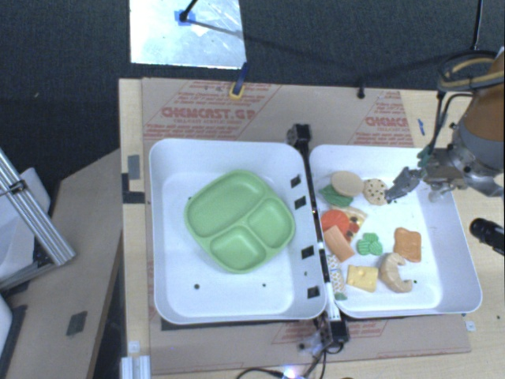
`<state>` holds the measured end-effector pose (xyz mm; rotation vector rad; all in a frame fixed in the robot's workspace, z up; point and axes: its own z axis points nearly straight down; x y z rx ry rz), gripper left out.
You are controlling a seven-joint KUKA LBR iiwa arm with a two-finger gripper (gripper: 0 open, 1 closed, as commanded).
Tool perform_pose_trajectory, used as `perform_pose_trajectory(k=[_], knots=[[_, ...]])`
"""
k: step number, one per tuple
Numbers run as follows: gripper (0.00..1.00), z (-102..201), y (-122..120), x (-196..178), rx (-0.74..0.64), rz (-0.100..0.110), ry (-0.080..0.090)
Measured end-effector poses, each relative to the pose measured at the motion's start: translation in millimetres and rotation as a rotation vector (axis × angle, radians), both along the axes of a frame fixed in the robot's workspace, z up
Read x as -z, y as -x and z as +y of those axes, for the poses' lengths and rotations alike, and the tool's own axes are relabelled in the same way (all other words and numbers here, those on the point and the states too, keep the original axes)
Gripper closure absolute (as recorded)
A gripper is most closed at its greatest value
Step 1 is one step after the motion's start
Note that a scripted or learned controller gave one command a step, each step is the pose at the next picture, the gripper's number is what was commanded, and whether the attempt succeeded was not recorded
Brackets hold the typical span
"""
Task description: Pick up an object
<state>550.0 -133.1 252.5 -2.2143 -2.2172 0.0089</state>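
Right of frame, right bin [454,243] | gripper [397,189] beside cookie [375,190], finger state unclear; bare floor upper right | left bin [170,235]: green divided plate [239,221]

Arm [481,136] grey, rounded casing, entering from right edge. Orange-tan band above wrist, broad, smooth. Yellowish cable loop with dark sheath arching over top of band. Thin dark cable or rod rising straight up near upper right. Wrist section pale grey, metallic, blocky flange with darker seams. Gripper [401,186] dark grey, slim metal fingers, glossy highlights on edges. Small blue mark beside wrist. Black rounded part at far right edge, lower down.
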Motion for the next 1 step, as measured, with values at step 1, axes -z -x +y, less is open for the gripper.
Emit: perform_pose_trajectory(k=[1], knots=[[0.00, 0.1, -2.2, -5.6, -0.002, -0.011, 0.002]])
